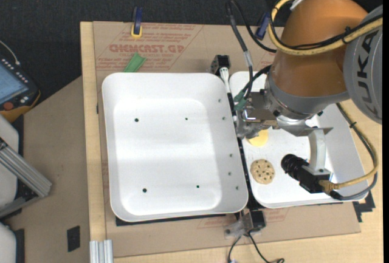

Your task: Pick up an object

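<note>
A round tan cookie with dark specks (262, 171) lies in the right bin (273, 194), near its front left corner. Just behind it a pale yellow piece (259, 139) lies partly under the arm. My gripper (248, 126) hangs low over the right bin's left side, right beside the yellow piece and close to the wall shared with the left bin. The big orange wrist hides most of it.
The left bin (167, 146) sits to the left, its floor marked by small dark dots. A green strip (134, 63) lies on the cardboard behind it. Clamps and cables run along the bins' back and front edges.
</note>
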You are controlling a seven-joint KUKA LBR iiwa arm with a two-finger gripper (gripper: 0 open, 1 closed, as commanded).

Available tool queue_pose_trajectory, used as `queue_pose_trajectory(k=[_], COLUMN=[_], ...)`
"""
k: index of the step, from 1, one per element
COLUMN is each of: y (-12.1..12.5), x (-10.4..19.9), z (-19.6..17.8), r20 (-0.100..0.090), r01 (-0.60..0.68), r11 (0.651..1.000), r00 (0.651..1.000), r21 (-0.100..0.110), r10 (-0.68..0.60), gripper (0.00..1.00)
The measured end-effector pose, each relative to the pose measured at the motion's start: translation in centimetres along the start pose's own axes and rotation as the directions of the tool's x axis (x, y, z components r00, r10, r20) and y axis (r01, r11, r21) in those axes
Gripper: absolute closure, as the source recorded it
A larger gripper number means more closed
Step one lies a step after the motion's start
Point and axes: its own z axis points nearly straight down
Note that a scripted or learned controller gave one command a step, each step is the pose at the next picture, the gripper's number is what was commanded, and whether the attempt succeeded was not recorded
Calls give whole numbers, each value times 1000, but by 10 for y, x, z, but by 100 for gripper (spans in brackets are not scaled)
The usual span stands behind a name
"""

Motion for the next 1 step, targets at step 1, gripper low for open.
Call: queue_pose_trajectory(k=[1], y=[-1], x=[40], z=[14], r20=[-2], r01=[10], r11=[1000], r00=[1000], r21=[-1], r10=[-10], gripper=[100])
